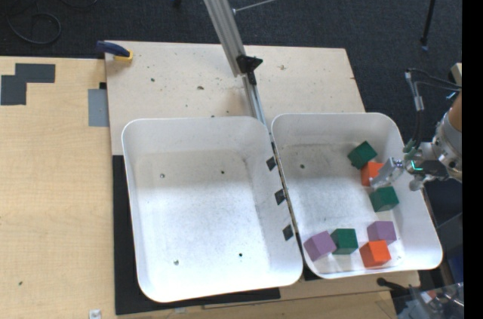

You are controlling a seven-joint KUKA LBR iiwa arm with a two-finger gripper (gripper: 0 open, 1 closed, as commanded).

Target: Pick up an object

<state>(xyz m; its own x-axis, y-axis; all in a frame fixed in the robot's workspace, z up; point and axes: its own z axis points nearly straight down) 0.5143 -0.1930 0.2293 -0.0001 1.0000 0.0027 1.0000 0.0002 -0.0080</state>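
The right white bin (343,121) holds several small blocks. A green block (362,154) lies at its far right with an orange block (370,174) just in front of it and another green block (384,198) nearer still. Along the front sit a purple block (320,243), a green block (345,240), a purple block (381,231) and an orange block (375,253). My gripper (401,168) reaches in over the bin's right rim, right beside the upper orange block. No block is visibly held.
The left white bin (151,133) stands beside the right one, their rims meeting at a divider with black clips (279,197). A slanted aluminium pole (223,16) rises behind the bins. A blue clamp (113,50) lies at the board's far left corner.
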